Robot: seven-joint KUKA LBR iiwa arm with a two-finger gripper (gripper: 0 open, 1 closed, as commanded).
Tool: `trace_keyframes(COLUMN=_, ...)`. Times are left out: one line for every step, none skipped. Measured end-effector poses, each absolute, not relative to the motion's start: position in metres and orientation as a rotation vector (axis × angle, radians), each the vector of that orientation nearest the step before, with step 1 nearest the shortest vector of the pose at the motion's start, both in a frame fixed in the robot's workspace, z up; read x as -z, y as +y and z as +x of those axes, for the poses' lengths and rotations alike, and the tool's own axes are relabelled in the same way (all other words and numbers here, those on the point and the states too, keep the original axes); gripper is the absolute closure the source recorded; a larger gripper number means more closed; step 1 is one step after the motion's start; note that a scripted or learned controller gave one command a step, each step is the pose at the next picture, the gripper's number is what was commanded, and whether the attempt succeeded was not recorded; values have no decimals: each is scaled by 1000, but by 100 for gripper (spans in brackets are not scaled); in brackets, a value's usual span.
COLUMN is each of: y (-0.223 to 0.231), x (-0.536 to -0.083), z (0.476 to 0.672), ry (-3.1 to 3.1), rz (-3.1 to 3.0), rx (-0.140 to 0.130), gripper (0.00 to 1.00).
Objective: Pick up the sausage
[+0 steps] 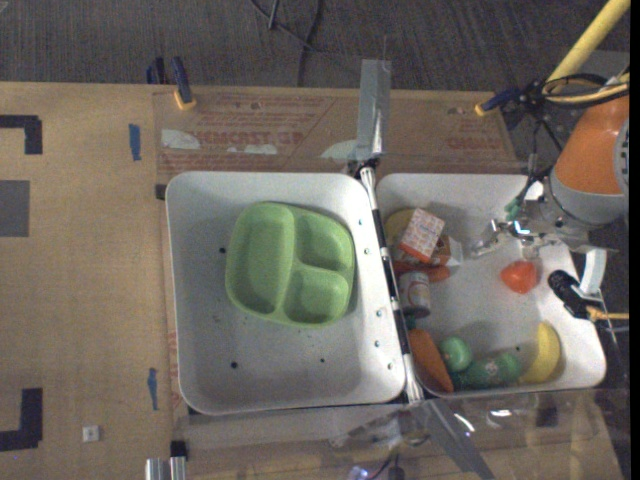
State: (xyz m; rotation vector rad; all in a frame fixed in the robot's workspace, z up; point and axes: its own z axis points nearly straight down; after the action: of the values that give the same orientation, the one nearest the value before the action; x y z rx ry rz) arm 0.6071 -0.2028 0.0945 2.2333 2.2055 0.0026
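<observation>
A green tray (291, 263) lies in the left bin (200, 368). The end effector (500, 233) hangs over the right bin (590, 363), near a tomato (519, 277).

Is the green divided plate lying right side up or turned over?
Right side up: the green divided plate shows its three hollow compartments facing upward, resting flat in the left bin.

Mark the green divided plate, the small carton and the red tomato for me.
green divided plate (262, 258): camera view, on its large left compartment.
small carton (423, 234): camera view, on its top face.
red tomato (519, 277): camera view, on its middle.
</observation>
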Motion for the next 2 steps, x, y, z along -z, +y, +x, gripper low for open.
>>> trace_keyframes(y=-169, x=-145, z=667, ry=1740, rz=2612, rx=-1, gripper=0)
trace_keyframes(y=-155, x=-88, z=608, ry=1879, rz=2512, rx=-8, gripper=0)
